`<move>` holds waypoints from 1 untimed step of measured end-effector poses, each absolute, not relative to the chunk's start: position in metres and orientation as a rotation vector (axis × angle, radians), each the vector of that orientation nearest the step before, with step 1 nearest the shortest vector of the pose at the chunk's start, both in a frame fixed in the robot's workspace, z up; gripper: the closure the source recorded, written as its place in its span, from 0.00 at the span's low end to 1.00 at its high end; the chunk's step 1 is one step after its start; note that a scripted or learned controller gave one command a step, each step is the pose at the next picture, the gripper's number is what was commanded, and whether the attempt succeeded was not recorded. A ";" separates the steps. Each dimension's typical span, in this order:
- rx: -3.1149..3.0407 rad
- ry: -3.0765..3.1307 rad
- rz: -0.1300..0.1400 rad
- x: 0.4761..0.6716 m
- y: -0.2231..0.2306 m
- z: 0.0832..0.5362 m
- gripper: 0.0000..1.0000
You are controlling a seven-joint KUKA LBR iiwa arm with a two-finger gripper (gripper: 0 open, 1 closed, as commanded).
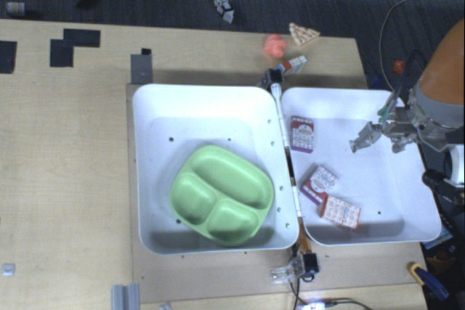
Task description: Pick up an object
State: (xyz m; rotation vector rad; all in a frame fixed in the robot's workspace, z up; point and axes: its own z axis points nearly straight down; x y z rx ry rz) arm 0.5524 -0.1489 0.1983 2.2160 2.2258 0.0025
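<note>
Gripper [372, 136] over right bin [407, 225], fingers spread, holding nothing. Risk: three small cartons [320, 184] lie flat, well left; closing here grabs air.

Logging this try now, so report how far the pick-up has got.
Done: the arm has reached over the right bin. In hand: nothing visible; the pincer hangs above bare floor, apart from the three small red-and-white packets. Left: come down on one, grip it, lift it.

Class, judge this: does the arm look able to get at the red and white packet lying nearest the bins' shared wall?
Probably yes: the gripper hangs over the same bin, with bare floor between it and the packet.
</note>
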 end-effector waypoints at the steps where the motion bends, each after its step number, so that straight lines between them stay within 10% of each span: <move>1: 2.214 2.215 0.009 0.535 -0.124 0.099 0.00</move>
